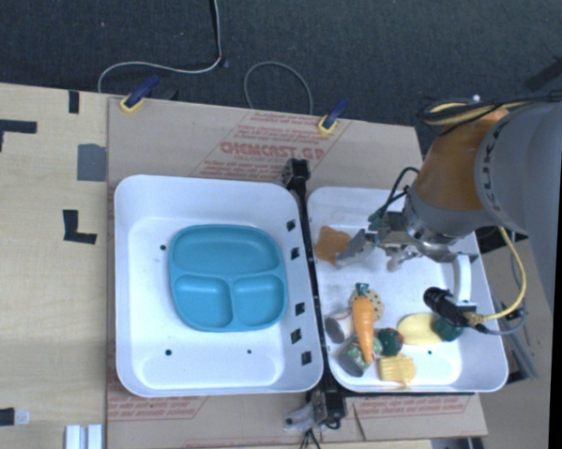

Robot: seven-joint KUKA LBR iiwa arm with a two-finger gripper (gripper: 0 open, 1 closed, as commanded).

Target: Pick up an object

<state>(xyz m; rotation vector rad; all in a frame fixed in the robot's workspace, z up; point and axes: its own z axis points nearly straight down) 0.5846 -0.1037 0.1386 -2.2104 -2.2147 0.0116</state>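
My gripper [375, 255] hangs over the far half of the right bin [480, 370], its two fingers spread open with only white floor between them. A tan flat piece [331, 242] lies just left of the left fingertip [353, 254]; whether they touch I cannot tell. Nearer the front lie an orange carrot [362, 318], a dark green piece [388, 342], a pale yellow lump [416, 328], a yellow ridged piece [397, 369] and grey bits [337, 325].
The left bin [141, 212] holds a blue divided plate [228, 275]. A black divider with clips [301, 257] runs between the bins. The arm's grey and orange body [481, 173] covers the right bin's far right corner.
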